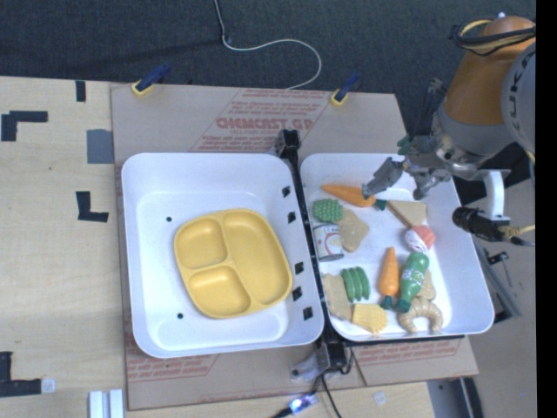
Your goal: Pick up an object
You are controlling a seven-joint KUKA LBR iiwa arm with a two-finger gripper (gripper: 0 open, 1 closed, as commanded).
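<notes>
Over right bin (pixel 479 273) far end, gripper (pixel 407 179) fingers spread open, empty, just above the orange carrot (pixel 346 195); I'd drop straight, straddle it, avoid the wedge (pixel 408 212) beside

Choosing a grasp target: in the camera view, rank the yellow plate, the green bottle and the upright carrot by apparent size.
1. yellow plate, clearly largest.
2. green bottle.
3. upright carrot, only slightly smaller than the bottle; those two are close.

Glossy plastic yellow tray (pixel 231 262); smooth white bins (pixel 144 233); matt cardboard sheet (pixel 252 120) beneath.
</notes>
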